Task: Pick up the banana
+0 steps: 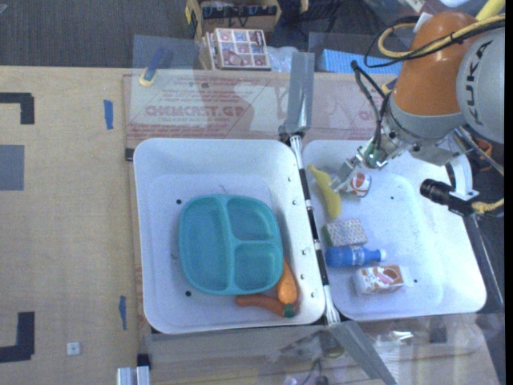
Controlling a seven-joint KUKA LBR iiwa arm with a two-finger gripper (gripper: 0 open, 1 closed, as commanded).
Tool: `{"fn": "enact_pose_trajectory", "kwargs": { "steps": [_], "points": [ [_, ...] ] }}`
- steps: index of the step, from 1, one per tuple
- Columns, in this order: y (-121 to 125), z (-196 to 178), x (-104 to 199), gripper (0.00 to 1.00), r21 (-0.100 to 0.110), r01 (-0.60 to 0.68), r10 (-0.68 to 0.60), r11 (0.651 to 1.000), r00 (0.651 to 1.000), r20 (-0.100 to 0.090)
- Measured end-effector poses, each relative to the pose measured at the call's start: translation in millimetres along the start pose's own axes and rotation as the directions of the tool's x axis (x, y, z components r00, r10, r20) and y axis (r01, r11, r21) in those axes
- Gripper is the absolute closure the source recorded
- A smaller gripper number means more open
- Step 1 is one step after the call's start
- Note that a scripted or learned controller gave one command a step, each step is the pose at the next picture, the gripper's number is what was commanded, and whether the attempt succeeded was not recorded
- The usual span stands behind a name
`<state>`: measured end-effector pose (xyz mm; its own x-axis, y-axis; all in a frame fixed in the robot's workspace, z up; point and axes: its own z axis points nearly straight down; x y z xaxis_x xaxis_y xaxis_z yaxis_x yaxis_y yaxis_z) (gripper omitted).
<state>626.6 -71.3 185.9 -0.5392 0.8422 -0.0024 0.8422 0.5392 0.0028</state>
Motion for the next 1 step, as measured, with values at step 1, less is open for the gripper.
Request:
{"fn": "enact_pose_trajectory", "kwargs": {
  "steps": [1],
  "points": [
    [5.2, 0.3, 47.2, 0.0, 0.001, 0.103, -0.103, 0.995, 0.995, -0.002]
  ]
}}
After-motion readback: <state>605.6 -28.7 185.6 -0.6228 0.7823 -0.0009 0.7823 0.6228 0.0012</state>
